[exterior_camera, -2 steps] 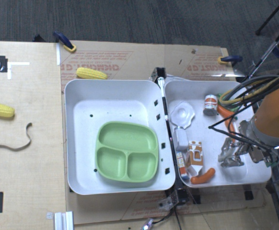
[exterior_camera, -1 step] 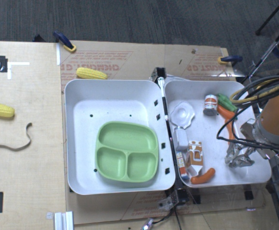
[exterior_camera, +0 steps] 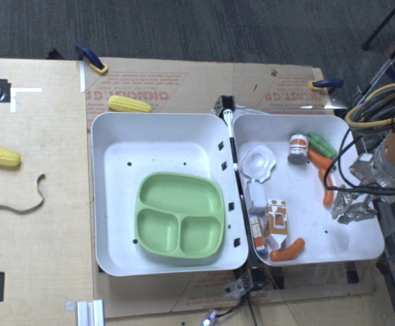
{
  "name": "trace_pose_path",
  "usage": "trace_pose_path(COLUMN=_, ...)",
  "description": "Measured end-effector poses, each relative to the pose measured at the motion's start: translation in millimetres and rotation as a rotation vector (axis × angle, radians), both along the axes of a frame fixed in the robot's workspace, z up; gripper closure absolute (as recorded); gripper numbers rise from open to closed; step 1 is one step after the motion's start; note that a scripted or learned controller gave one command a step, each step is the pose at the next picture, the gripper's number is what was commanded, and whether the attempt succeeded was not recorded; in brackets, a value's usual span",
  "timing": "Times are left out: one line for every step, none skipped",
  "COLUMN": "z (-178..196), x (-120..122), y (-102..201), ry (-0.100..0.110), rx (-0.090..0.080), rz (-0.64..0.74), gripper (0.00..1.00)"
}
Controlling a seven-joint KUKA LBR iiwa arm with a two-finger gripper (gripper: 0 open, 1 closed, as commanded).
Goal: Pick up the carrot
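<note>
Carrot lies up-left of the gripper; apart, in right bin.

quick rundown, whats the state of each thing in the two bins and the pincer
green plate: flat in the left bin, right way up
carrot: lying in the right bin, not gripped
small can: beside the carrot's green top
sausage: lying near the right bin's front edge
carton: lying on its side
clear plastic cup: lying by the divider
pincer: low at the right bin's right side, grip unclear
</note>
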State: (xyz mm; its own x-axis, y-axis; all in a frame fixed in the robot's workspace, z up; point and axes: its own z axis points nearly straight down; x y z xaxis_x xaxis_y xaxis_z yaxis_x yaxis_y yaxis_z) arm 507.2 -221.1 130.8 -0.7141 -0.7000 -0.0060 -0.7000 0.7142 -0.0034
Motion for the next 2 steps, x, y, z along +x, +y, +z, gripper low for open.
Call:
trace_pose_path(z=9.9, x=2.3, y=0.6, ry=-0.006, rx=0.002, rz=-0.004, gripper=1.0)
trace_pose_path(z=47.2, x=35.1, y=0.3, ry=0.0, rx=0.0, rz=0.269, gripper=1.0)
